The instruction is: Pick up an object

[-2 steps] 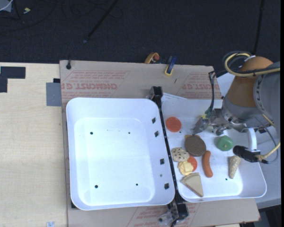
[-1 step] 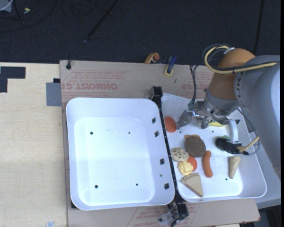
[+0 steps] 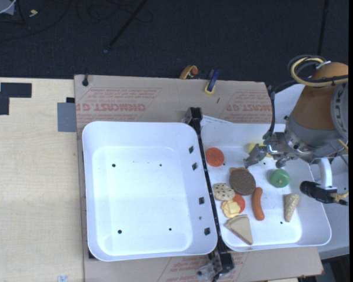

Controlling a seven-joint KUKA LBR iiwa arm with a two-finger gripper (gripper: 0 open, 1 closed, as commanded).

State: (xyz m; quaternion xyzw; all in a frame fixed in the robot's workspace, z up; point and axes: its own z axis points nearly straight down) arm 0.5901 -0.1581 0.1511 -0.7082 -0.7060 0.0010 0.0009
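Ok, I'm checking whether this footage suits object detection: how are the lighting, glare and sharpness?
Camera view: lighting is even and soft, with faint shadows inside the left bin; the white bins look bright but keep their edges, no harsh glare; the toy foods such as the sausage and green ball are slightly soft; the gripper is a bit blurry; the background is very dark.

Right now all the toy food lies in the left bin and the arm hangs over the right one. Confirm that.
Not quite. The toy food, such as the sausage and green ball, lies in the right bin, not the left bin. The camera view shows this. The arm does hang over the right one.
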